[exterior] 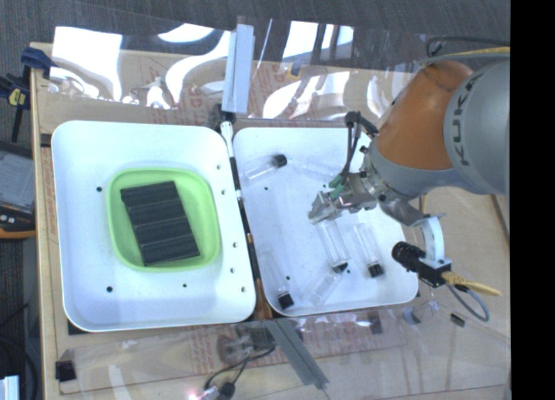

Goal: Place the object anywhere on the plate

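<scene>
- The claw hangs low over the right bin, right of the middle of the picture; I cannot tell if it holds anything.
- Small clear tubes lie just below it.
- Pick one up gently, then carry it left to the green plate.
- Miss the black block.

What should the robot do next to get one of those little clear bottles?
Probably lower the pincer a bit onto the clear vial just below it in the right bin. The vials lie loose there, while the green plate in the left bin carries a dark block.
</scene>
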`<state>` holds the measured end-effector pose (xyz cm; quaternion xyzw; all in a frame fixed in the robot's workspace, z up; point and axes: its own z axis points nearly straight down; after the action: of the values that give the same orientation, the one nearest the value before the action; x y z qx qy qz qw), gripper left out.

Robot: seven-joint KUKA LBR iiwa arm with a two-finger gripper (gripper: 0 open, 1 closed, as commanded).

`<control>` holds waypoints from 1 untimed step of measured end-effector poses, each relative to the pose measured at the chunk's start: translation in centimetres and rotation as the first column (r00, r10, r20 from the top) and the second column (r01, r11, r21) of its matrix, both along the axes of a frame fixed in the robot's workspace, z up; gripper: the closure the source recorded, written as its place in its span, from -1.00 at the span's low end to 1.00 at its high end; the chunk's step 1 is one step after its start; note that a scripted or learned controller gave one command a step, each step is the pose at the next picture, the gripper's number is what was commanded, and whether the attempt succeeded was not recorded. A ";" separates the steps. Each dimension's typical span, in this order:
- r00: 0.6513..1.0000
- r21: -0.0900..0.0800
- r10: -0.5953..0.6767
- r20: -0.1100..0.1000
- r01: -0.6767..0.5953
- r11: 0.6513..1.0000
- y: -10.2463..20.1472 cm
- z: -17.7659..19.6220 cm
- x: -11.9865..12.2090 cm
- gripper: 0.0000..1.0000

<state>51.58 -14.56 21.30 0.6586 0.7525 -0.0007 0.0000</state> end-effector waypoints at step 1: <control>0.998 0.001 0.065 -0.002 -0.065 0.998 5.7 -1.9 4.2 1.00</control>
<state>55.83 -8.87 19.41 0.6340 0.7734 -0.0009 -0.0011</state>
